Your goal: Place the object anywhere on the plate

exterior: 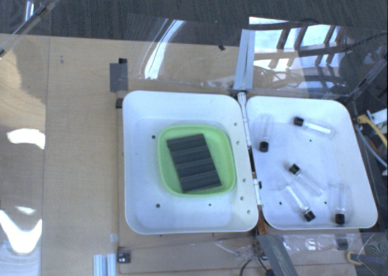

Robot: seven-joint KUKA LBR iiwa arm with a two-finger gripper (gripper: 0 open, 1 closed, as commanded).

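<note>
On the green plate [225, 165] lies the dark ridged block [193, 163].

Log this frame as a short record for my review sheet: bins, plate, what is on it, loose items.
left bin: white bin holding a green plate
on plate: dark ribbed block, lying flat, slightly angled, inside the rim
right bin: white bin with clear vials scattered about, black caps
vial count: about five, some hard to make out against the white
task state: the block rests on the plate
bench: tan surface with glare patches
</note>
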